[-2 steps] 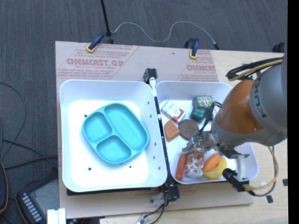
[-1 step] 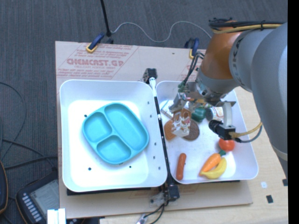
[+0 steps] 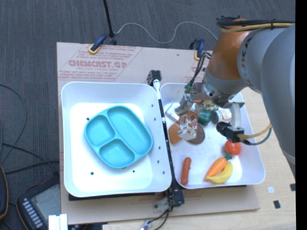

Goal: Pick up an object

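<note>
Camera view: we've got the arm (image 3: 249, 56) reaching in over the right bin (image 3: 254, 174), with the pincer (image 3: 188, 123) down among the clutter near that bin's left-centre. Its clear fingers (image 3: 184, 124) sit just above a brown disc (image 3: 195, 136) and beside an orange-brown slab (image 3: 174, 134) — we can't tell whether they're spread or pinching, since the toys behind them muddle the outline.

Progress, as we judge it: nothing lifted yet. No object shows between the fingers, and everything in the bin looks to be lying on the floor. We'd call this the descent or grasp step, with closing and lifting still to do.

Likely target is the disc or slab — both flat, low, brownish, lying touching or overlapping each other, so hard to pinch cleanly.

Other candidates in the right bin: a sausage (image 3: 185, 170) near the front, a carrot (image 3: 217, 166) lying on a banana (image 3: 221, 175), a tomato (image 3: 232, 148) and a green piece (image 3: 206, 117) by the wrist.

Left bin (image 3: 72, 143) holds a blue divided plate (image 3: 118, 136) — untouched, well apart from the pincer.
</note>
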`<control>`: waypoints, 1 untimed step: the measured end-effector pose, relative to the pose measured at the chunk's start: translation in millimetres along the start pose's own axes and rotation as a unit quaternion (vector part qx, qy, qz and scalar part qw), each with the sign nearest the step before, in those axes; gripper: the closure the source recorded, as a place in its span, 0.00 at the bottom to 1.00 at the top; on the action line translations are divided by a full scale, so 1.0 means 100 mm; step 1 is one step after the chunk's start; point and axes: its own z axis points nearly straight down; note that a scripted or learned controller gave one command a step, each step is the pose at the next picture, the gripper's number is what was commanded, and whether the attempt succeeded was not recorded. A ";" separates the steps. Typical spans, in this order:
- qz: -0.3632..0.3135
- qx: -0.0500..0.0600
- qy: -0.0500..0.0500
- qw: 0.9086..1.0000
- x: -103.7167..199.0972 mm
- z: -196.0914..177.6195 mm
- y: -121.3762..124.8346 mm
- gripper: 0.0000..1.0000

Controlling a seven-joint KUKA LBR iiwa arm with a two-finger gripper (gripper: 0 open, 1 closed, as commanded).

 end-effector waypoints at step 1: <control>0.000 0.001 -0.001 1.000 0.00 -0.09 0.00 1.00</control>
